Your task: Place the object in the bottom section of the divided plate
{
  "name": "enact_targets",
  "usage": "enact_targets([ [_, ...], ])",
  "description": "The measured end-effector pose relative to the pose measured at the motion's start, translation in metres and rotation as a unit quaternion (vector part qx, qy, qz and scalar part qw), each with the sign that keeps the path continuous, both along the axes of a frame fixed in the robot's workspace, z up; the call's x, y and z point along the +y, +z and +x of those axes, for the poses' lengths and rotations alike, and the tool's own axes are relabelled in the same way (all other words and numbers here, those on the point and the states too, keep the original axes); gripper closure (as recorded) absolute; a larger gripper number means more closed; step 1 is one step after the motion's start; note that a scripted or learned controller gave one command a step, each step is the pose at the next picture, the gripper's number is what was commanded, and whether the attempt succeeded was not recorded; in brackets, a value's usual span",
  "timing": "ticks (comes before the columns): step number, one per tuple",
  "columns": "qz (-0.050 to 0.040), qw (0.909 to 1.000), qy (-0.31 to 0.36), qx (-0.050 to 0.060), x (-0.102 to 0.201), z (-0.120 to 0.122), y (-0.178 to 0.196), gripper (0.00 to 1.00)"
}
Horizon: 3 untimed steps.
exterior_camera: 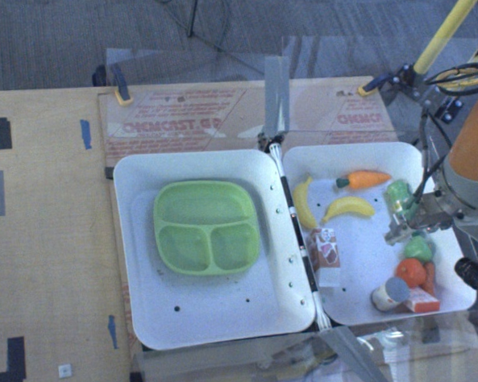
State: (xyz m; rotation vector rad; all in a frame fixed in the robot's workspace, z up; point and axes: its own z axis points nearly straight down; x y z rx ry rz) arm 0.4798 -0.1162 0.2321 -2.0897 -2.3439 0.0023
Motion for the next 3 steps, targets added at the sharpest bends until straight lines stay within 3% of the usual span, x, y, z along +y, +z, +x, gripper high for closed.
enact_targets([
  [1,0.0003,0.9997,0.025,0.000,0.053,0.019,-0.048,1.00],
  [2,-0.0003,0.9982,0.059,-0.002,0.109,0.077,0.048,1.00],
  [3,-0.0007,0.9907,0.136,-0.003,0.118,0.122,0.031,1.00],
])
